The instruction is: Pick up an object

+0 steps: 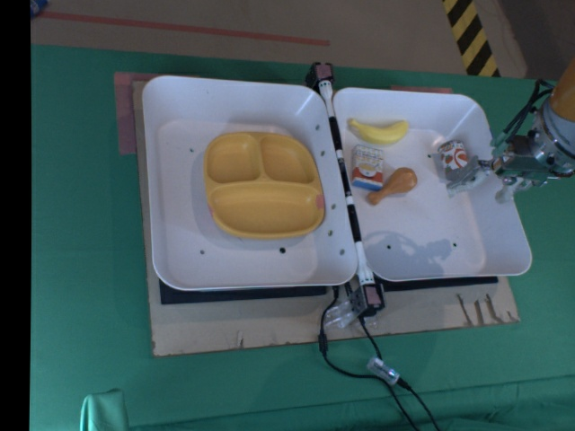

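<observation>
- The table (90,241), draped in green cloth, is carrying everything, with a brown cardboard sheet (269,335) lying on it under the bins.
- Two shallow white bins are sitting side by side: the left bin (180,259) and the right bin (467,250), touching along a black-and-white divider strip (346,196) that is running between them.
- One yellow plate (263,184) with three compartments is lying in the middle of the left bin, well apart from the divider strip's far end.
- The arm (561,106) is reaching in past the right bin's far right rim, its orange band showing at the frame edge.
- The gripper (481,171) is hanging over the right side of the right bin, its metal fingers pointing toward the divider strip.
- One small can (454,158) with an orange and white label is lying right at the fingers' tips, touching or just beside them; whether the fingers are spread or pinching it cannot be told, as the can and the metal parts are blurring together.
- One yellow banana (378,131) is lying near the far wall of the right bin, between the divider strip and the can.
- One brown toy drumstick (393,186) is resting on the right bin's floor, nearer the divider strip than the can is.
- One small box (367,169) with white, red and blue print is sitting just beside the drumstick, close to the divider strip.
- A black cable (359,357) is trailing from the near end of the divider strip across the cardboard sheet.
</observation>
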Robot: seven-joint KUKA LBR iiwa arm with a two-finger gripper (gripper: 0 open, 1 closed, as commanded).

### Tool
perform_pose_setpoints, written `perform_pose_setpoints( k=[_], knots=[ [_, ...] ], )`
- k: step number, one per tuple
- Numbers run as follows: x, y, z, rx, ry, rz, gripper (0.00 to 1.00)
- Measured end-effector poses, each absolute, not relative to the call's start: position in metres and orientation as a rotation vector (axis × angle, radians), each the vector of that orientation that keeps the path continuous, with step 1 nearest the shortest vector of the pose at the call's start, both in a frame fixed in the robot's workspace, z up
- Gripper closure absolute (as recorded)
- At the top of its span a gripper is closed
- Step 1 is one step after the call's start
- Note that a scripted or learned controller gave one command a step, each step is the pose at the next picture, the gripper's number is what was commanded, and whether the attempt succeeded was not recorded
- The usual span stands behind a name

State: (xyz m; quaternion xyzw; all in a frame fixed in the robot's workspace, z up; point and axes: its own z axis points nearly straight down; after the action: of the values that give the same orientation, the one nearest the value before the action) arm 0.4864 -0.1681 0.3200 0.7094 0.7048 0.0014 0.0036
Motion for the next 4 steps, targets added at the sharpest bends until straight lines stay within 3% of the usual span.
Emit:
perform_pose_setpoints(
  k=[1,3,4],
  knots=[
    [0.471,-0.19,0.187,2.217,2.198,0.01,0.0],
    [0.608,-0.168,0.187,2.212,2.204,0.01,0.0],
    [0.638,-0.146,0.187,2.218,2.205,0.004,0.0]
  ],
)
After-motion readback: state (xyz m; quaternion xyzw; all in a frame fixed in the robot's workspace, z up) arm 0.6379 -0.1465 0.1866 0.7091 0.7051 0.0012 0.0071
